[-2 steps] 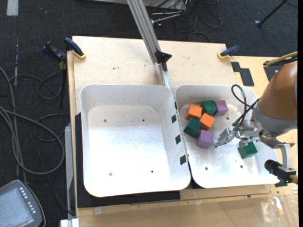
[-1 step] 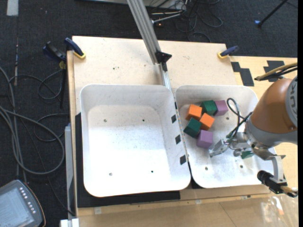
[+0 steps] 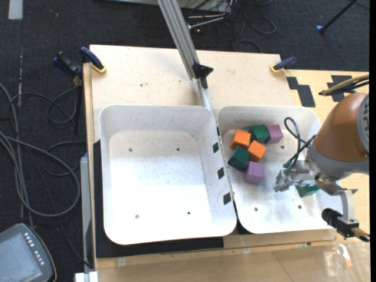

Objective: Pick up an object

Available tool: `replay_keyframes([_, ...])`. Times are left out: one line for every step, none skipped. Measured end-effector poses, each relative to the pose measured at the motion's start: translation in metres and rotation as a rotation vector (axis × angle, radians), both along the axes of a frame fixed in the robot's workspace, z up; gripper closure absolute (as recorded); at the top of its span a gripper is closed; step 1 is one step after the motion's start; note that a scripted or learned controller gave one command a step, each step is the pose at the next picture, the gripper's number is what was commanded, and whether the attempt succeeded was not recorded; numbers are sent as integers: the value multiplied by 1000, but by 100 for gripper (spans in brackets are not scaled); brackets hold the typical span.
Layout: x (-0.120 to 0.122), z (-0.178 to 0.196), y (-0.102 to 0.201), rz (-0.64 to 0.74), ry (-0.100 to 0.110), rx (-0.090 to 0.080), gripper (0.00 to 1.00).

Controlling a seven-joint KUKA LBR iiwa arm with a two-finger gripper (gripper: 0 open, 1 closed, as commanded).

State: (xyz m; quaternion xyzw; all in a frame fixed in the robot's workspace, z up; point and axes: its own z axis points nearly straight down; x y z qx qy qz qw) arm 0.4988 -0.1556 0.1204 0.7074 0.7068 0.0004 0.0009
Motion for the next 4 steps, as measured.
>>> replay_keyframes([0, 44, 5, 4, -4, -1, 100])
replay_keyframes([11, 92, 6, 4, -4, -1, 100])
replay_keyframes([12, 110, 6, 3, -2, -1, 100])
replay_keyframes([37, 118, 58, 9, -1, 2, 100])
